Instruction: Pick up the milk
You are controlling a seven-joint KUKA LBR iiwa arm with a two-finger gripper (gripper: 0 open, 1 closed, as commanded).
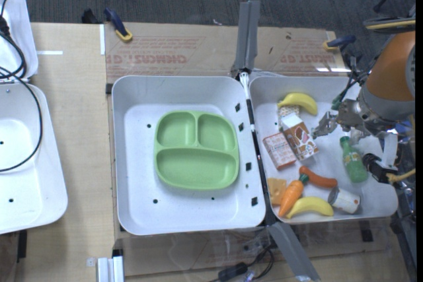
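The milk (pixel 297 133) is a small white-and-brown carton lying tilted in the right bin (pixel 380 211), just below a yellow banana (pixel 297 101). A flat reddish box (pixel 279 150) lies against its left side. My gripper (pixel 325 124) hangs just to the right of the milk, at about the same height in the view, apart from the carton. Its metal fingers (pixel 329 117) stand open with nothing between them. The grey arm with its orange band (pixel 391 72) reaches in from the right edge.
Also in the right bin are a green bottle (pixel 353 159) under the wrist, a red pepper (pixel 318 177), a carrot (pixel 291 197), a second banana (pixel 312 207) and a small can (pixel 345 201). The left bin (pixel 129 142) holds a green divided plate (pixel 196 150).
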